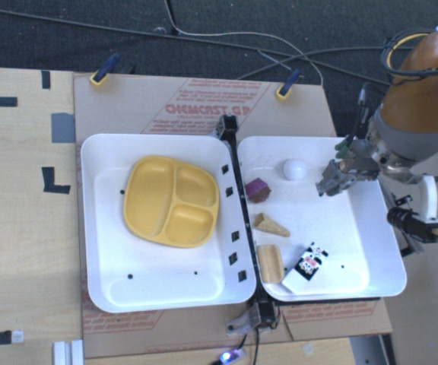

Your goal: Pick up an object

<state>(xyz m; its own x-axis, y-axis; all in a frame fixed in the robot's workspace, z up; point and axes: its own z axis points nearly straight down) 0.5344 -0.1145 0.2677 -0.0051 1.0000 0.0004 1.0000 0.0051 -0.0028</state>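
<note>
Camera view: gripper [331, 184] hangs over the right bin [371, 226], near a white ball [294, 169]; I cannot tell its state. A yellow plate [171, 201] fills the left bin [101, 226].

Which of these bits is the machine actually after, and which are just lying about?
For the job, any of these in the right bin:
white ball
purple block
tan wedge
tan block
black and white box
tool

Lying about:
yellow tray, left bin
clamps
cables
</note>
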